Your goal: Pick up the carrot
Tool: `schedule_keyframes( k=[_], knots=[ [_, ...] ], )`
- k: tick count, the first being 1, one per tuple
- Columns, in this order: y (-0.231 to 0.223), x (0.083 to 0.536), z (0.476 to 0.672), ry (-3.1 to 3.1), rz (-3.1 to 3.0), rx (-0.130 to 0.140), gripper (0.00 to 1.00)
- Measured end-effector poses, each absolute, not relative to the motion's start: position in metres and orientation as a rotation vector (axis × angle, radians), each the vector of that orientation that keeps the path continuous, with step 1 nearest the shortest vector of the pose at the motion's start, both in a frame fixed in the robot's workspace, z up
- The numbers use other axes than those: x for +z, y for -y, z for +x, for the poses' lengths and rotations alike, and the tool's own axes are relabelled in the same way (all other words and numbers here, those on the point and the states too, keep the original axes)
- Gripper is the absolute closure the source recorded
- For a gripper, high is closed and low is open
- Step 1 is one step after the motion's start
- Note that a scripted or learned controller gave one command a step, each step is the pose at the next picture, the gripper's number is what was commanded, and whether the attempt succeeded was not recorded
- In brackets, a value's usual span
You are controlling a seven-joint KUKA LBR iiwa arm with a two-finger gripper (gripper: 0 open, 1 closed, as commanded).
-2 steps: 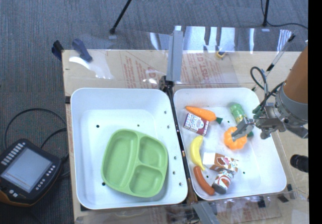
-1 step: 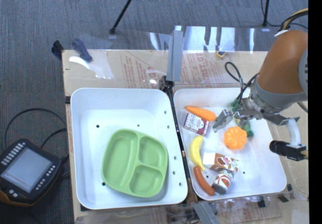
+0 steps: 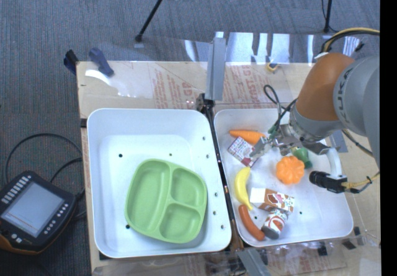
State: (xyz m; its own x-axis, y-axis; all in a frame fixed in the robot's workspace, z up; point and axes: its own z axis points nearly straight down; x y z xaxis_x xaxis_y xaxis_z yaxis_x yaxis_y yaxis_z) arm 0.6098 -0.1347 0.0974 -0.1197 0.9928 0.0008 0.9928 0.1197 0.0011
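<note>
The carrot (image 3: 245, 136) is small and orange, with its tip pointing right. It lies flat near the far left corner of the right bin (image 3: 335, 219). My gripper (image 3: 265, 144) hangs low over that bin, just right of the carrot's tip and slightly nearer the camera. It sits beside the carrot, not around it, and nothing shows in its grasp. The grey arm with the orange band (image 3: 325, 85) reaches in from the right.
A red-and-white packet (image 3: 239, 148) lies just in front of the carrot. Around it in the right bin are a banana (image 3: 242, 183), an orange pumpkin (image 3: 289, 170), a green item (image 3: 300, 153), a small carton (image 3: 272, 198), a can (image 3: 275, 224) and a sausage (image 3: 251, 224). A green divided plate (image 3: 166, 200) lies in the left bin.
</note>
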Motion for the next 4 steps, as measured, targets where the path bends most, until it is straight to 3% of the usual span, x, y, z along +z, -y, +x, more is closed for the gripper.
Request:
schedule_keyframes(
  k=[1,2,3,4],
  knots=[
    [0.097,0.091,0.646,-1.442,2.791,-0.002,0.00],
    [0.062,0.183,0.644,-1.817,2.568,-0.011,0.00],
    [0.102,0.126,0.643,-1.854,2.544,-0.011,0.00],
    [0.108,0.108,0.634,-1.665,2.673,-0.012,0.00]
  ],
)
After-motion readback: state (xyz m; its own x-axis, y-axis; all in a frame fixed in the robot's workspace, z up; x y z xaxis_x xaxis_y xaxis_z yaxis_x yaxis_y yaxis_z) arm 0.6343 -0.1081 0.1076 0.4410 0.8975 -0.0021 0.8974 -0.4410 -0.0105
